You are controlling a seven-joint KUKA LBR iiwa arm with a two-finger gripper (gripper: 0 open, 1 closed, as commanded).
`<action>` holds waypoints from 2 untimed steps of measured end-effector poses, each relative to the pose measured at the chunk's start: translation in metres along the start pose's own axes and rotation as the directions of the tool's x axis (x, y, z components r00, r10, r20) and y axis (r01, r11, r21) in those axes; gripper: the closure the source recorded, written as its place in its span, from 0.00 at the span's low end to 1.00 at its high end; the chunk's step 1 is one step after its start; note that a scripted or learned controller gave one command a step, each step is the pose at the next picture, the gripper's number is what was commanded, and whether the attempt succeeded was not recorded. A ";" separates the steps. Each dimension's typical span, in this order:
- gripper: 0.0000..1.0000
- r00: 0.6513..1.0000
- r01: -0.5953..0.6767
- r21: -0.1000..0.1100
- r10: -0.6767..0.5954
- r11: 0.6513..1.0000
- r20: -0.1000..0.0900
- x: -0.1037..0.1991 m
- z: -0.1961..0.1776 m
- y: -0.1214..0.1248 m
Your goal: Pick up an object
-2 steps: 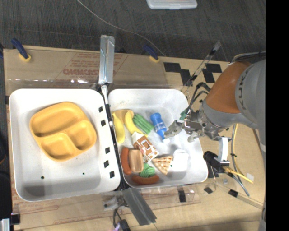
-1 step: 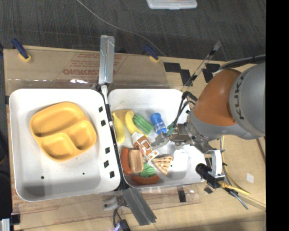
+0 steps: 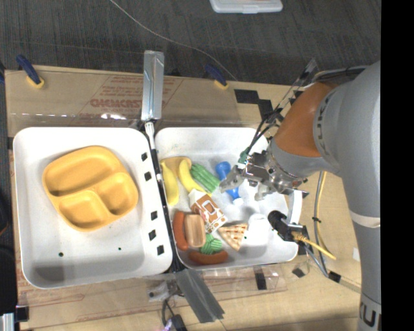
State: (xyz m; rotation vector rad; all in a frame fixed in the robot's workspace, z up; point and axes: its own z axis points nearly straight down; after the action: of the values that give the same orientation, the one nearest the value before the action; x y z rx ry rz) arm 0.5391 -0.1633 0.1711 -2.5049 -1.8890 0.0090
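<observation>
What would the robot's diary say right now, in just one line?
end effector: low in right white bin | nearest: small blue plastic toy | yellow plastic divided tray: left bin

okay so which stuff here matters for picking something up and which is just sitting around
For the job: claw; right bin; its toy food, such as the banana, blue piece, pizza slice, hot dog.

Lying about: left bin; yellow divided plate.

The grey arm (image 3: pixel 352 129) hides the right white bin's (image 3: pixel 194 139) far right rim. A small blue object (image 3: pixel 224 170) lies partly under the gripper (image 3: pixel 249 184). The pale flat tray (image 3: pixel 246 6) is cut off by the top edge.
</observation>
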 end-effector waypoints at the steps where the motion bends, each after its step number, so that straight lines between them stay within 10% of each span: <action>1: 0.00 0.997 -0.084 -0.005 0.084 0.996 -0.002 0.015 0.080 0.031; 2: 0.00 0.962 -0.273 -0.006 0.272 0.962 -0.005 0.060 -0.046 0.072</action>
State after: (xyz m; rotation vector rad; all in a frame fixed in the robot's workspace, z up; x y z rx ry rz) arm 0.6250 -0.1250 0.2166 -2.7445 -1.5284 -0.0022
